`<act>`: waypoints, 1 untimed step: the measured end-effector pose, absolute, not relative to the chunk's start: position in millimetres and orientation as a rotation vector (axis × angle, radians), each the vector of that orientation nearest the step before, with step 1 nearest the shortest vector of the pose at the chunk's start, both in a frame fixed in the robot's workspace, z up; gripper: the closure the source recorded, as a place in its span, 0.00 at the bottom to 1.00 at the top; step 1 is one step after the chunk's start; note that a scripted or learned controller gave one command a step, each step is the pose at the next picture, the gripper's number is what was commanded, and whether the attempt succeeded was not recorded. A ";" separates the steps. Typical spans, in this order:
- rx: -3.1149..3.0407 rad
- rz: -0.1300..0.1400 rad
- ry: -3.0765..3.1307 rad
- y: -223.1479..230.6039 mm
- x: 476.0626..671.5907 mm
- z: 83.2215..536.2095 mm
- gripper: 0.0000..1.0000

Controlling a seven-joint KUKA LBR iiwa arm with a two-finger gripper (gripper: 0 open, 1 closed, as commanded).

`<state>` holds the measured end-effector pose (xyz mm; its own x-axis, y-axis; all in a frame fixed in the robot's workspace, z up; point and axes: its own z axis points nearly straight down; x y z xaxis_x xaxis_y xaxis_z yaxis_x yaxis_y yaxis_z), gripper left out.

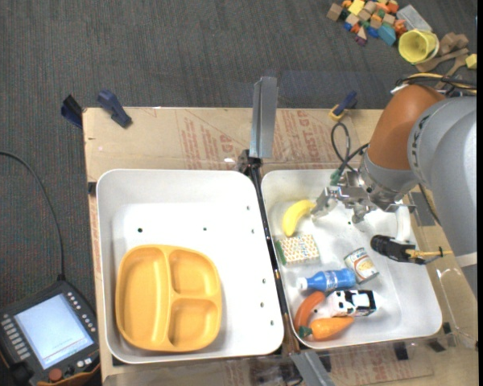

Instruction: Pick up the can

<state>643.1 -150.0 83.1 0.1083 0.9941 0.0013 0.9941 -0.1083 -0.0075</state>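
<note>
Metal fingers of the gripper [344, 203] hang spread apart with nothing between them, low over the upper part of the right bin [423, 308], just right of the banana [295, 215]. The can [360, 264] lies tilted on the bin floor below the gripper, apart from it; its label is too small to read. Left of the can rests a blue-and-white bottle [328, 281], and under it a black-and-white cow toy [354, 301] touching a carrot [332, 327]. A patterned square block [299, 249] sits below the banana. Bare white floor lies between gripper and can. In the left bin [177, 199] a yellow divided plate [170, 297] sits. Red print on the cardboard [201, 139] is illegible.
</note>
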 end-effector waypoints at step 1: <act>-2.449 0.008 -1.958 -126.5 643.9 151.8 0.00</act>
<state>643.9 -126.5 151.8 0.2204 0.9754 -0.0001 0.9754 -0.2204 -0.0078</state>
